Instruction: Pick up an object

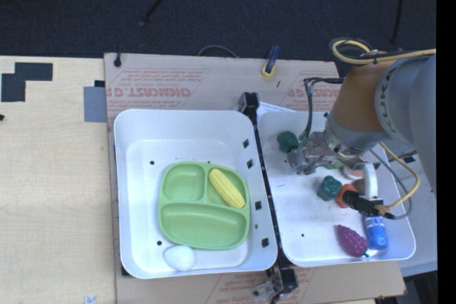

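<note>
Camera view: the pincer (305, 161) hangs low over the right bin (299, 238), a green object (287, 140) just beyond it (likely its target); spread or pressed together, I cannot tell.

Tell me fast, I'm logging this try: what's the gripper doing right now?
Gripper: down in the right bin, between two teal objects; open or closed cannot be told, and nothing is seen held in it.

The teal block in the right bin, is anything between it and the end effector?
Nothing visible. The end effector hangs just up-left of the teal block, with bare floor of the right bin between them; the orange piece lies on the block's far side.
</note>
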Robot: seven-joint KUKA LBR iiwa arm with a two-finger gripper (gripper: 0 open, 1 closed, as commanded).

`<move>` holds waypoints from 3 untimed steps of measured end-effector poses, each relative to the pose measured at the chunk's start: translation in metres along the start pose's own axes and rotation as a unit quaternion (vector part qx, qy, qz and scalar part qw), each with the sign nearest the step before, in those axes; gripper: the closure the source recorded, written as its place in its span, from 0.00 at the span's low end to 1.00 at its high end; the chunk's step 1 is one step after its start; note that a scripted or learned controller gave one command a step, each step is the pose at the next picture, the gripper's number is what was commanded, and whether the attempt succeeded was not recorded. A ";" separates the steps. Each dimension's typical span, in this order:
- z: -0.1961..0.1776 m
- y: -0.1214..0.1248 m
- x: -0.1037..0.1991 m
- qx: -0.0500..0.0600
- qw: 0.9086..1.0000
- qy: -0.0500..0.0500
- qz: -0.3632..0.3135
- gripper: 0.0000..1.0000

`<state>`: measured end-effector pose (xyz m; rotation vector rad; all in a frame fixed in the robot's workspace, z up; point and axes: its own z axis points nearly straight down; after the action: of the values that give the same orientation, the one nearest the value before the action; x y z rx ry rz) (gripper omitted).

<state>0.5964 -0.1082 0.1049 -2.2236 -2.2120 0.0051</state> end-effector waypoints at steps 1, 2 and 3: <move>-0.062 -0.005 -0.001 -0.003 1.000 -0.001 0.001 1.00; -0.107 0.003 -0.002 -0.004 1.000 -0.001 -0.003 1.00; -0.123 0.003 -0.003 -0.003 1.000 0.000 -0.003 1.00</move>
<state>0.6003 -0.1115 0.2282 -2.2204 -2.2218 -0.0001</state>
